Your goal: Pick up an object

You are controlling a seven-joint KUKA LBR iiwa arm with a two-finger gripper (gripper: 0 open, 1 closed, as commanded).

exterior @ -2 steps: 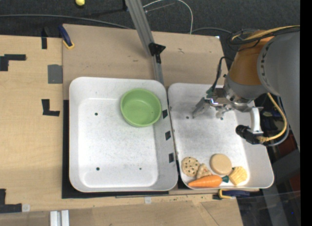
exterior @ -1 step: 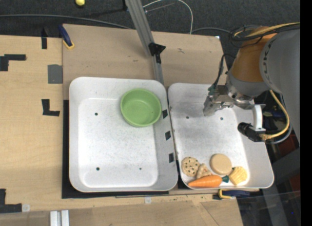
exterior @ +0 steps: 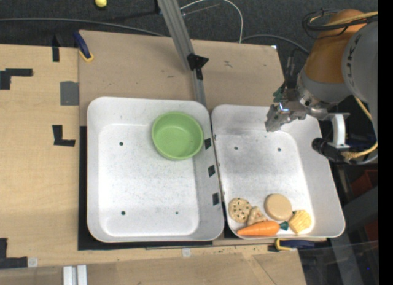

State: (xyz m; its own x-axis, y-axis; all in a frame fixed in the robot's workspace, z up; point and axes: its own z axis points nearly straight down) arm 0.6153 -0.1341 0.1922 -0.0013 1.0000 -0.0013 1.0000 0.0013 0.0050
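My gripper (exterior: 274, 120) hangs over the far right corner of the right bin (exterior: 258, 155), with nothing between its fingers that I can see. A green bowl (exterior: 177, 135) sits upright in the far part of the left bin (exterior: 107, 173). At the near edge of the right bin lie a speckled cookie (exterior: 239, 208), a tan round bun (exterior: 278, 206), an orange carrot (exterior: 260, 229) and a yellow ridged piece (exterior: 300, 221). These lie well below the gripper in the view, apart from it.
A grey pole (exterior: 175, 19) slants down from the top to the seam between the bins. Cables (exterior: 215, 7) lie on the bench behind. A small yellow ball (exterior: 101, 0) rests at the far left. The arm's orange band (exterior: 328, 50) fills the upper right.
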